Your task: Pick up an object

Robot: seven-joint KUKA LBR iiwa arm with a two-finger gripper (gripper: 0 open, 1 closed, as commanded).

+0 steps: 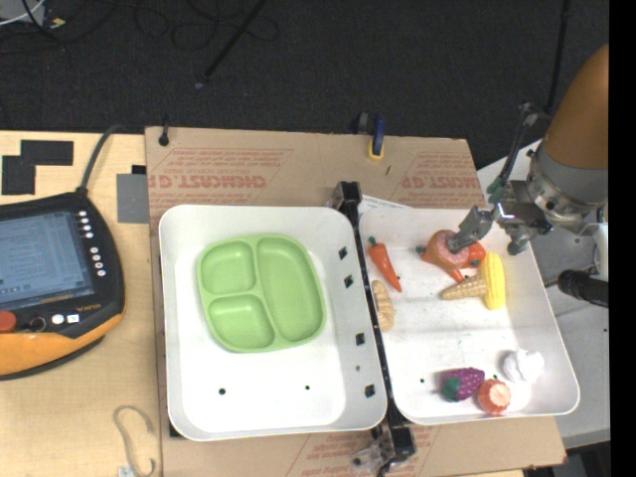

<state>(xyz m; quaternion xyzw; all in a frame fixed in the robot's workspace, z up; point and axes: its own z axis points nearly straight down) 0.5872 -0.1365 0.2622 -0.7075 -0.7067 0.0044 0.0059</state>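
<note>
My gripper (494, 235) hangs over the far right part of the right bin (556, 366), its two fingers standing apart. The left finger (468, 233) rests on or just above a salmon-pink toy (443, 251). A small orange-red piece (479, 252) lies beside it, under the gap between the fingers. Just in front lie a yellow corn cob (493, 278) and a tan cone (463, 288). Nothing is visibly held between the fingers.
The right bin also holds a carrot (385, 264), a pale beige piece (383, 306), purple grapes (462, 382), a red fruit (494, 396) and a white item (524, 366). A green divided plate (261, 291) lies in the left bin (189, 366). A control pendant (50, 271) sits at the far left.
</note>
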